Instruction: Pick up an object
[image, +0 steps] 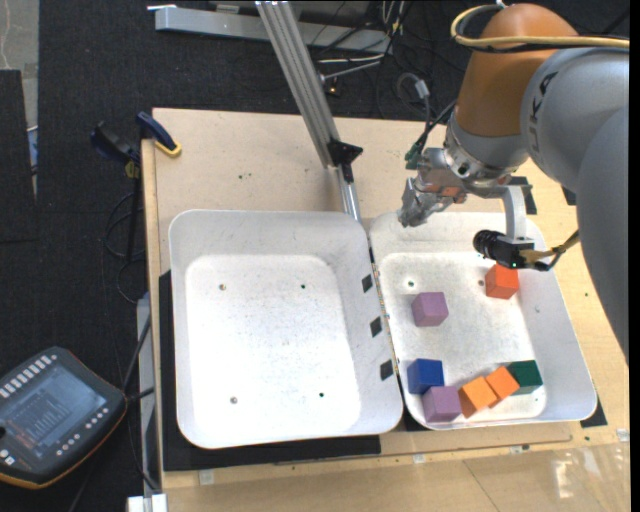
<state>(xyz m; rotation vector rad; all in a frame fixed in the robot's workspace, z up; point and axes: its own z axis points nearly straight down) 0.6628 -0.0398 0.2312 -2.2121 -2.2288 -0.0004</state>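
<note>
1. Two white bins sit side by side on a tabletop (250, 150). The left bin (200, 250) has only specks on its floor.
2. The right bin (560, 340) holds six blocks: a purple block (430, 309) near the middle, an orange-red block (501, 281) at the far right, and a near row of blue block (425, 375), second purple block (442, 403), orange block (479, 391) and green block (523, 377).
3. The grey arm (590, 90) reaches in from the right. Its pincer (415, 212) hangs over the right bin's far left corner, holding nothing; I cannot tell whether it is apart or together.
4. A handheld controller (50, 415) lies at the near left.
</note>
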